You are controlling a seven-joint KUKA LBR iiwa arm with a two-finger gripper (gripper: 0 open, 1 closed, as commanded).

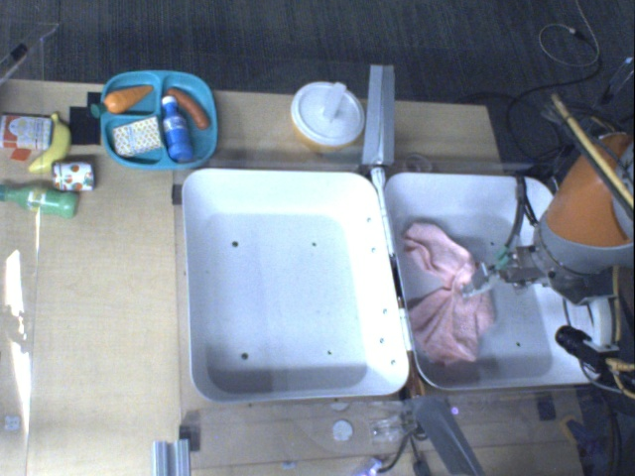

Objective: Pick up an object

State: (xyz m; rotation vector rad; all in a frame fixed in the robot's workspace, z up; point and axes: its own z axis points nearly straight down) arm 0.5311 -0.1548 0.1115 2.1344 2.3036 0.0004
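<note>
Here the gripper (486,274) sits low in the right bin (516,360), its tip at the right edge of the pink cloth (446,296); whether the fingers are spread or pinching fabric cannot be told at this resolution. The cloth lies crumpled directly left of the tip, touching or nearly so. Farther left, past the divider, is the left bin (288,286). Judged step: grasp attempt on the cloth. Next move calls for a firm pinch on a fold, then a straight lift.
</note>
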